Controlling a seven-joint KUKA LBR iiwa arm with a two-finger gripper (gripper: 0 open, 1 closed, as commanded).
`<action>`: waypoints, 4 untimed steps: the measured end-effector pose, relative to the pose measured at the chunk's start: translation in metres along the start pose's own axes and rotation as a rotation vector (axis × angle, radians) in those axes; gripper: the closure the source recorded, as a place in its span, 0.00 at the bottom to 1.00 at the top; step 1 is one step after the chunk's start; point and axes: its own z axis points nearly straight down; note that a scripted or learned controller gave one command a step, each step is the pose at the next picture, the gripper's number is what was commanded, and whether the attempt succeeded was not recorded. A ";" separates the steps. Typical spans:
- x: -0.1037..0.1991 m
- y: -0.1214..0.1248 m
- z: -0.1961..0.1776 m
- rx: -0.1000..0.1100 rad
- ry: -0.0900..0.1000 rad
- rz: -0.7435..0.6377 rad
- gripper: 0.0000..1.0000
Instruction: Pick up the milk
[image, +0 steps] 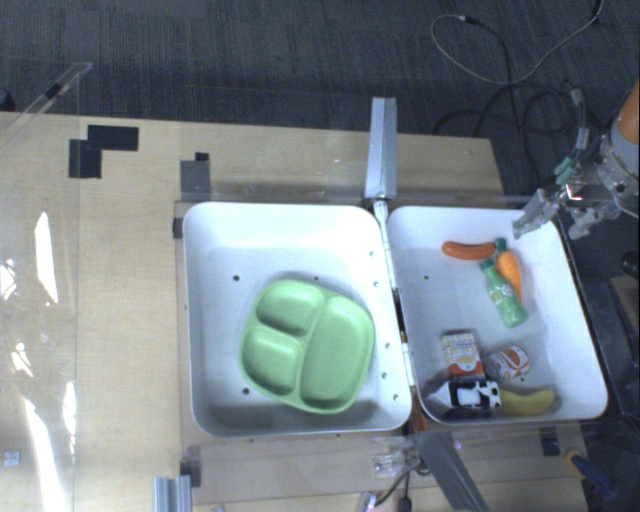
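The claw (555, 205) hangs at the upper right, over the far right corner of the right bin (430, 300), at the end of the grey arm that reaches in from the right. It is small and partly blurred there, so whether it is released or clenched cannot be told; nothing shows in its grasp, and it touches none of the items in the bin.

The milk (473, 394) lies well away from it, at the near edge of the right bin. It is a small carton with black and white patches (cow-patterned, by the look of it), lying on its side. A banana (527, 402) rests just beside it on the right, a small orange and white box (461, 352) sits just behind it, and a red and white pack (513, 363) lies near the banana.

Further back in the same bin lie a hot dog sausage (470, 250), a carrot (510, 272) and a green bottle (503, 297), close together.

The left bin (215, 300) holds a green divided plate (307, 345). Both bins sit on a pale wooden worktop (100, 330).
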 end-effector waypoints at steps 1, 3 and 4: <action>0.014 -0.015 0.191 -0.002 0.000 -0.142 0.00; -0.017 0.016 0.195 -0.001 0.011 0.113 0.00; -0.027 -0.053 0.195 -0.005 -0.001 0.043 0.00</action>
